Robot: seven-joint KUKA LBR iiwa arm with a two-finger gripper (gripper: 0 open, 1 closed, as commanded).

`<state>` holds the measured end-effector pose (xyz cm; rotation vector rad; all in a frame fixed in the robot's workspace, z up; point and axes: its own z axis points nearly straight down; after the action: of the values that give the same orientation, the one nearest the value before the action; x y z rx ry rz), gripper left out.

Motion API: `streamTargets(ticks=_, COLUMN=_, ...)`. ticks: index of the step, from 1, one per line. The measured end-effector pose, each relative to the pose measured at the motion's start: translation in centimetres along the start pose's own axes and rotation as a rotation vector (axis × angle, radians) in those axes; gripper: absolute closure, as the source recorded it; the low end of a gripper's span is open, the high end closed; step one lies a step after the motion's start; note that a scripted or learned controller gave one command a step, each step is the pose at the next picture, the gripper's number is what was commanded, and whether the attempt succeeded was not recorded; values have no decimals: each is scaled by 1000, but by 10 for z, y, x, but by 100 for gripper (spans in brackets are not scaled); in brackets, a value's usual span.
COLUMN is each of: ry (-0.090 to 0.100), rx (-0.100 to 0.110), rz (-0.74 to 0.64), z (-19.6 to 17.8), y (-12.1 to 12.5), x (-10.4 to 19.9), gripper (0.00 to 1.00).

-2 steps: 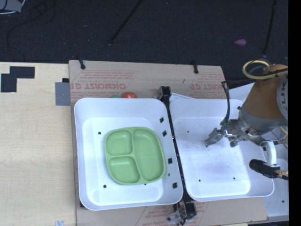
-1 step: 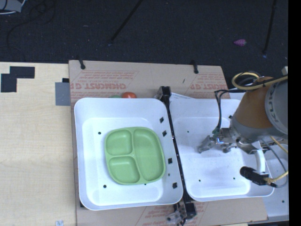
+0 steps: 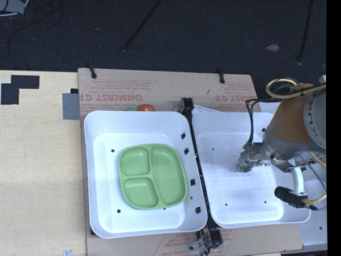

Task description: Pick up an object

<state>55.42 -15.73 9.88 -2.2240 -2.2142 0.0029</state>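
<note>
**Arm low in the right bin, plate alone in the left**

The bench [image 3: 37, 164] is pale wood, with a sheet of brown cardboard [image 3: 160, 92] laid over its middle and printed with red lettering. On the cardboard sit two shallow white bins side by side, touching along a dark seam with black clips.

The left bin [image 3: 101, 137] holds a green plate [image 3: 153, 176] with three compartments (two small ones on its left side, one long one on its right). The plate lies flat near the bin's centre, apart from all four walls.

The right bin [image 3: 224, 207] has the arm [image 3: 295, 124] reaching in from the right, its orange band above the wrist and a yellow cable looped over the top. The gripper [image 3: 250, 160] hangs low over the bin's floor, near the middle and toward the right wall. Its metal parts blur together there, so I cannot tell how wide it stands or whether anything sits between its tips.

A small red-orange thing [image 3: 146, 108] peeks over the far rim of the left bin, on the cardboard just behind it (too hidden to name).
</note>
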Motion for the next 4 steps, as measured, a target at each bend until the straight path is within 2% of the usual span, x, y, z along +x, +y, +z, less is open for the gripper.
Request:
streamTargets(ticks=1, ry=-1, rx=-5, rz=-6, z=-43, y=3, x=3, gripper=100)
streamTargets(ticks=2, ry=-2, rx=-8, rz=-6, z=-106, y=8, x=4, gripper=100)
streamTargets(ticks=3, ry=-2, rx=-5, rz=-6, z=-140, y=9, x=3, gripper=100)
streamTargets(ticks=4, ry=2, rx=0, rz=-8, z=-128, y=12, x=57, gripper=100)
